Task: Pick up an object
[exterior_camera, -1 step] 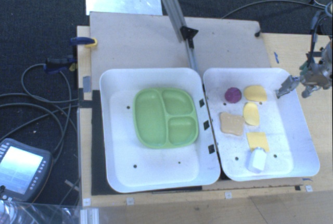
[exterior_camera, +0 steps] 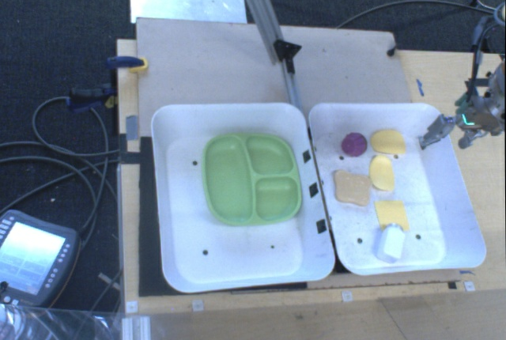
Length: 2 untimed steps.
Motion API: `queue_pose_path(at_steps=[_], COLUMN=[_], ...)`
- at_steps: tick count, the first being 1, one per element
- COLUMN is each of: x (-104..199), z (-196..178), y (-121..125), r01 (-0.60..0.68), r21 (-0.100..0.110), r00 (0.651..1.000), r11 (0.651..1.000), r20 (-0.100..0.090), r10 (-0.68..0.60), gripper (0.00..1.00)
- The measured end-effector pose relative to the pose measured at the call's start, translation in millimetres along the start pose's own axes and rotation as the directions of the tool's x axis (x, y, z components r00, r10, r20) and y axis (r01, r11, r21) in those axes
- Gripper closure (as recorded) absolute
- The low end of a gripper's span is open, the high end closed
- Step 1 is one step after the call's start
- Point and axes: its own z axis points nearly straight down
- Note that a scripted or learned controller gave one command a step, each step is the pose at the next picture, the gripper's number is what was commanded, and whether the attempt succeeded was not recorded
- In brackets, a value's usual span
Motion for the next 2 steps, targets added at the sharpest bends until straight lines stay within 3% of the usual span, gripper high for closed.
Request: queue_pose_path(at_steps=[2], x=[6], z=[89], y=[9], r01=[0.001], r21=[0.004], r00=[1.000], r11=[1.000], r20=[-0.001], r10=[-0.001], gripper=[0.00])
